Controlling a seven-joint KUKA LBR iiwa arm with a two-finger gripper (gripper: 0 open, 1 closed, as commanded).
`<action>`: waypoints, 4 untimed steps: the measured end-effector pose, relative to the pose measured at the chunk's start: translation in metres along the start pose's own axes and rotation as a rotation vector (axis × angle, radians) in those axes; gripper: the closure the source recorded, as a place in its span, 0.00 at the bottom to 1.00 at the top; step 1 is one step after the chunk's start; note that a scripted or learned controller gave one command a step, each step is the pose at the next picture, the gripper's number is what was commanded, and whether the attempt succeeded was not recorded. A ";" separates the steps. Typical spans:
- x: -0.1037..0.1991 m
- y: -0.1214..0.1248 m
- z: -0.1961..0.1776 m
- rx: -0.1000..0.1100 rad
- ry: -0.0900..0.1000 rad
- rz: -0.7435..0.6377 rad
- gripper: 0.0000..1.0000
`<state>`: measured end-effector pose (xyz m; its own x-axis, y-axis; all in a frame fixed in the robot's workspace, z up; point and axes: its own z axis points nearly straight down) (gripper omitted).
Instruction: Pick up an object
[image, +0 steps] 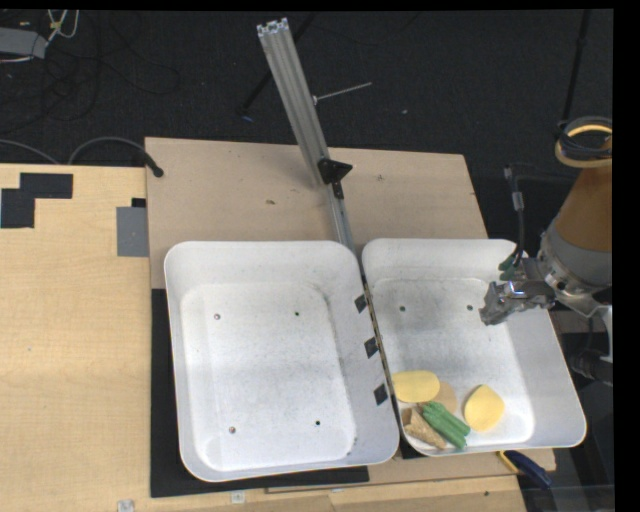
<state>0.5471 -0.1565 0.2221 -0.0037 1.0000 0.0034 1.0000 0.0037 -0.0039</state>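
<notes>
In the right bin (440, 260), near its front edge, lie a yellow oval piece (416, 385), a round yellow piece (484, 408), a green stick-like object (445, 424) and a small tan item (425, 431). My gripper (497, 305) hangs over the right side of that bin, up and to the right of these objects and apart from them. Nothing shows between its fingers.
The left bin (190, 270) sits beside the right one, joined by a dark divider with clips (370, 345). A slanted metal rail (300, 110) rises behind the bins. The arm's orange-banded wrist (590, 200) stands at the right edge.
</notes>
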 end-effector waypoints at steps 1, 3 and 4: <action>0.061 0.003 0.007 0.000 0.000 -0.002 1.00; 0.168 0.006 0.006 0.002 -0.001 0.000 1.00; 0.230 0.010 0.008 0.000 -0.001 -0.002 1.00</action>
